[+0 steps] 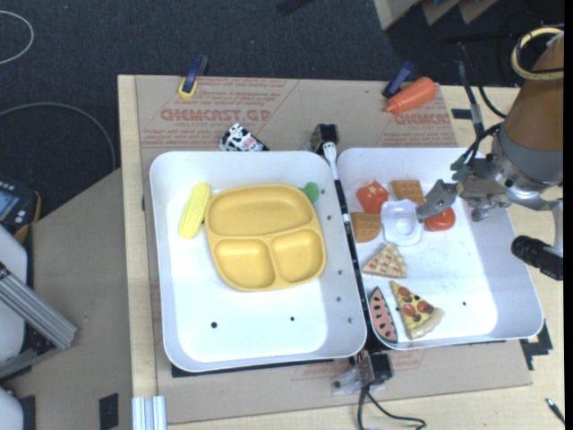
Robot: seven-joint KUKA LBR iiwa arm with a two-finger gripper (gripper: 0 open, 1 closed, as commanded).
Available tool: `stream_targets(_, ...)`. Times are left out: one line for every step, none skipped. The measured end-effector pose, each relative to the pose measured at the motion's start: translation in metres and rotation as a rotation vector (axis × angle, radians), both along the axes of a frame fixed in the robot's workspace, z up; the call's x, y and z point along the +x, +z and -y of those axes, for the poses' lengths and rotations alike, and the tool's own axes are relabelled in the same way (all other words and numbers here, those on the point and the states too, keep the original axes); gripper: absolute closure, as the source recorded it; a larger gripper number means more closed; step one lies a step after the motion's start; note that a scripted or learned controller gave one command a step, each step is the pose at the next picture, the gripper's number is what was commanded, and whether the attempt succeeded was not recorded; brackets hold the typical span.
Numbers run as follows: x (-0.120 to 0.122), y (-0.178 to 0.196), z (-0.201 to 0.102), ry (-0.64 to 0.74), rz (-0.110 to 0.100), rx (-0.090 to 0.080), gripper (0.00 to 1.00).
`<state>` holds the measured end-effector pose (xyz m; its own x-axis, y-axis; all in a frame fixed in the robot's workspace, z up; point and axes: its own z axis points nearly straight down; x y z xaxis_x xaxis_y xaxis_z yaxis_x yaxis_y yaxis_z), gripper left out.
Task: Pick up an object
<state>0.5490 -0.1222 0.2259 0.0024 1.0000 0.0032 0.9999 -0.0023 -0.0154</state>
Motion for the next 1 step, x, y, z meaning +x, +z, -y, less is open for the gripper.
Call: stream_targets(0.0027,0.0069,-0.0001,0.002,0.014,-0.002,0.00)
